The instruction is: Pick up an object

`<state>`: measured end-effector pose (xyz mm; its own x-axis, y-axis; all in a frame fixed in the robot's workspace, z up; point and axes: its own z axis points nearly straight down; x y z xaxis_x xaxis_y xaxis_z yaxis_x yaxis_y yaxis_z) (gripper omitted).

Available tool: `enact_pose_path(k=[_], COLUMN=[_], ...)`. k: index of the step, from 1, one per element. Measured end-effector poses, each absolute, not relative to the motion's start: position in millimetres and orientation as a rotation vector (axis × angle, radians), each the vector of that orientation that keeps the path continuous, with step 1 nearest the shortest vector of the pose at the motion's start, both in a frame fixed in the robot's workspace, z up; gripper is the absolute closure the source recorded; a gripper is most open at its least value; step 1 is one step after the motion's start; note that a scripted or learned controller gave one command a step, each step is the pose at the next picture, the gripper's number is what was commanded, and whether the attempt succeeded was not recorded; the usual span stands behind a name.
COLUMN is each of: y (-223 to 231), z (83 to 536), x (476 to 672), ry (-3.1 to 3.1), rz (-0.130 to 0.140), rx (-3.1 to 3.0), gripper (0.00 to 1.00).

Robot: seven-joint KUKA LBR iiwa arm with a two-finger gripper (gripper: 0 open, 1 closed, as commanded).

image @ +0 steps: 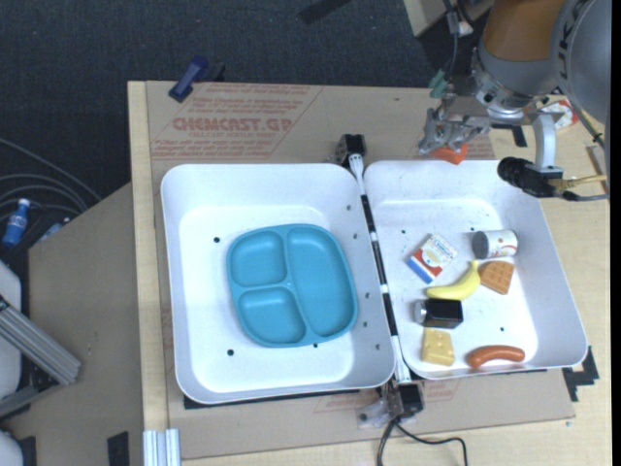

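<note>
Nearest the camera, along the front wall of the right bin (568, 330), lie a red sausage (496, 356) and, to its left, a pale yellow wedge of cheese (437, 348). Just behind the cheese sits a small black block (441, 312), touching or nearly touching the lower end of a yellow banana (456, 282) that curves up toward the right. Beside the banana's upper tip, a tan waffle-patterned cracker (496, 277); just behind that, a short white cylinder with a dark end (494, 244), lying on its side. Left of these, a small carton with red, white and blue print (432, 256), tilted. All seven pieces cluster in the middle and front of this bin, its back part bare. Left bin (184, 260): one blue plate with three compartments (290, 284), roughly centred, nothing in the compartments. A dark hinge strip (374, 250) runs between the two bins. Both bins rest on a brown cardboard sheet with red lettering (233, 115); a blue object (187, 79) sits at the sheet's far left corner. Farther back, above the rear rim of the right bin, the gripper (448, 142) hangs over the cardboard, well apart from the clustered items, with something orange at its tip; whether the fingers are apart or together cannot be made out from this angle. Behind it, the grey arm with its orange band (524, 17).
</note>
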<state>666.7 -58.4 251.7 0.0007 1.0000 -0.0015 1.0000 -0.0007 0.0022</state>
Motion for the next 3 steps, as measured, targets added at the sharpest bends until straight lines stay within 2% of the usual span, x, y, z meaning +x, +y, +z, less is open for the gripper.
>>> enact_pose_path(k=[1, 2, 3], y=[7, -8, -28], z=[255, 266, 272], x=[630.9, 596.4, 524.0], ry=[2.225, 2.222, 2.222], rz=[-0.001, -0.003, -0.002], rx=[2.223, 2.223, 2.224], gripper=[1.0, 1.0, 1.0])
